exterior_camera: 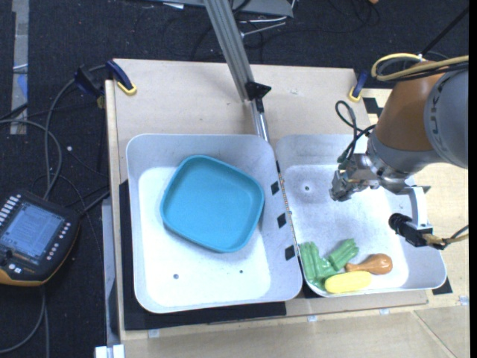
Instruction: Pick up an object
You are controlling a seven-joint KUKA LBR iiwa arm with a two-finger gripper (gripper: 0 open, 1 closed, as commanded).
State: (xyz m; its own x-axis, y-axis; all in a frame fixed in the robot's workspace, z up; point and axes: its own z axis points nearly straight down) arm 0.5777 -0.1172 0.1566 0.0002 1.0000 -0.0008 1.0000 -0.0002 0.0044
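Right bin [313,155]: toys [339,263] clustered front corner (end effector [340,191] above, apart).

Robotics lab, teach pendant [31,237] on dark floor, loose cables [56,136]

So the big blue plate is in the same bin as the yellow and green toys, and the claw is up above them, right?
Not quite. The camera view shows the blue plate alone in the left bin. The yellow toy and green toys lie in the right bin, at its near edge. The claw does hang above them in that bin.
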